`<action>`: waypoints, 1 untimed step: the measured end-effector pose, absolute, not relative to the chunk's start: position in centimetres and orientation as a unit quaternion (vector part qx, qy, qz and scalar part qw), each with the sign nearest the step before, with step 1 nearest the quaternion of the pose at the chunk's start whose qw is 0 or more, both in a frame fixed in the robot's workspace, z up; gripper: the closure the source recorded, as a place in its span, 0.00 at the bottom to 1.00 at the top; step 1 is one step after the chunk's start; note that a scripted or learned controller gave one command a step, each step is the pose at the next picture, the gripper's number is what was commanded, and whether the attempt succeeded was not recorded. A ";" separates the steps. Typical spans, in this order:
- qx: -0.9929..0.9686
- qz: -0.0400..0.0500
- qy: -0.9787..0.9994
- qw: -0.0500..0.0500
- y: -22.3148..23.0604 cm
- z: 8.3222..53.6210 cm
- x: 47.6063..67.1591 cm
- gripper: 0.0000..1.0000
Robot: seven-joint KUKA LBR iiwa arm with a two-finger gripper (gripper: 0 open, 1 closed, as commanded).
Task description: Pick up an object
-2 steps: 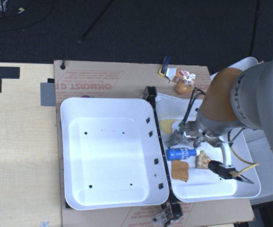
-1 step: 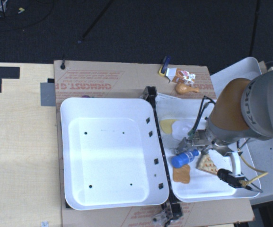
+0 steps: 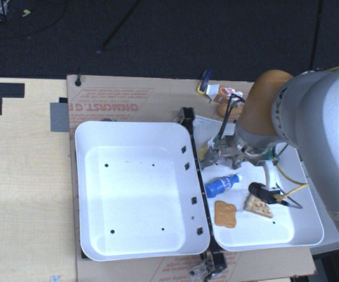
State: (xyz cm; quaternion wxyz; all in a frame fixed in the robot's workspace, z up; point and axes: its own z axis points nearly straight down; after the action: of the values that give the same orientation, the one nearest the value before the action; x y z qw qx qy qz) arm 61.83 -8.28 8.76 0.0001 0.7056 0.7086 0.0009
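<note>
The arm is reaching into the right bin (image 3: 310, 231) with its hand (image 3: 223, 153) sitting low near the back-left corner (whether it is wide or narrow, I cannot tell). A blue bottle (image 3: 222, 185) is lying just below it, beside a tan slab (image 3: 225, 214) and possibly a pizza-slice toy (image 3: 257, 207).

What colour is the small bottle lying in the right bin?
Blue, with a white cap; the bottle shows in the camera view.

The grey arm (image 3: 310, 122) is seen reaching in from the right, its orange band (image 3: 263, 101) bent downward above the wrist, with the gripper (image 3: 225, 154) lowered at the near-left end of its reach.
</note>
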 end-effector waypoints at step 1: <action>0.707 -0.001 0.707 -0.002 -8.5 9.8 61.5 1.00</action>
State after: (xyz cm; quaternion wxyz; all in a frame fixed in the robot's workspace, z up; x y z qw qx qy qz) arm 61.53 -8.49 9.75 -0.0020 0.7072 0.7070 -0.0009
